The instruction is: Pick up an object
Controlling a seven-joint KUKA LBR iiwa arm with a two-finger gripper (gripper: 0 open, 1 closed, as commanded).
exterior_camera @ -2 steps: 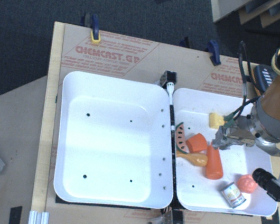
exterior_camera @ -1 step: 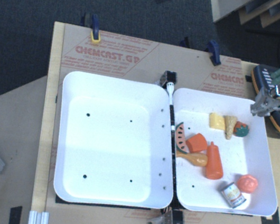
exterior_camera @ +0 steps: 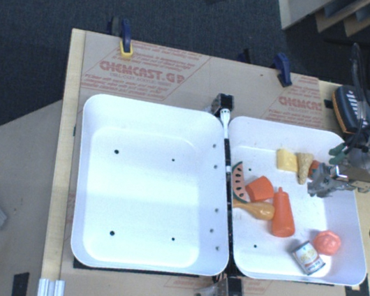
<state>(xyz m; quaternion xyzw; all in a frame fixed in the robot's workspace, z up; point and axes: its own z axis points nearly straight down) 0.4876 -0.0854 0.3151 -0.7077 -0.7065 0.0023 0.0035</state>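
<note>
Reaching in from the right, the hand [exterior_camera: 320,183] hovers low over the right bin [exterior_camera: 356,223], its grip impossible to read, beside the yellow block [exterior_camera: 286,160], seemingly its target.

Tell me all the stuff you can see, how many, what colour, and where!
bins: 2, white, side by side on the bench
bottle: 1, orange-red, middle of right bin
watermelon slice: 1, red and dark, right bin's left edge
block: 1, yellow, top of right bin
can: 1, silver, right bin's lower right
ball: 1, pinkish red, beside can
clamps: 2, blue, bench's far edge
gripper: 1, grey, over right bin's right side
</note>
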